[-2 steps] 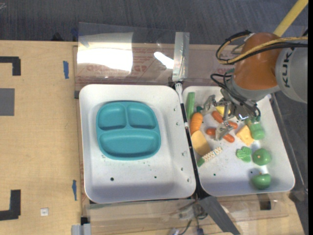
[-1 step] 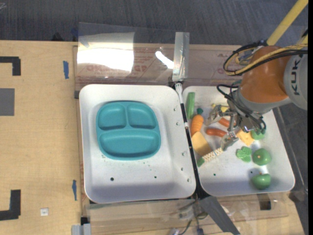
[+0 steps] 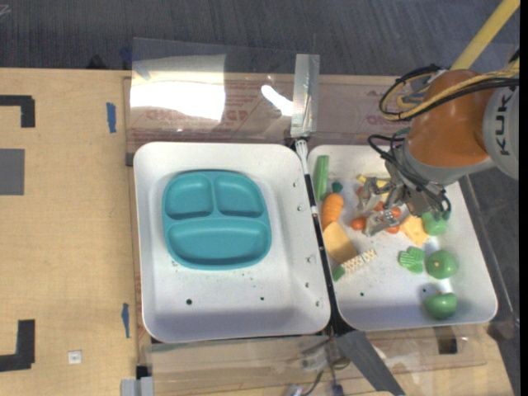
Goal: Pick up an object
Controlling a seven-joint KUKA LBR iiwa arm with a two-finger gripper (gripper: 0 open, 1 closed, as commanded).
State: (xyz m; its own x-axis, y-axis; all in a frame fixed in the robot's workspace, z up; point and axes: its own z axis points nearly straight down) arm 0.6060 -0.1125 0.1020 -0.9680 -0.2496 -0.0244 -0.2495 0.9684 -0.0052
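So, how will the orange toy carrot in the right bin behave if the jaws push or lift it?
The carrot looks rounded and tapered, so it probably rolls in a curve when pushed. Its smooth, plastic-like surface may slip. It lies against the bin wall, beside a green vegetable, so a push may jam it there.

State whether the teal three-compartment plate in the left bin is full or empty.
Empty: the teal three-compartment plate shows bare teal in all three compartments, flat in the left white bin.

A teal tray in a white bin; an orange carrot.
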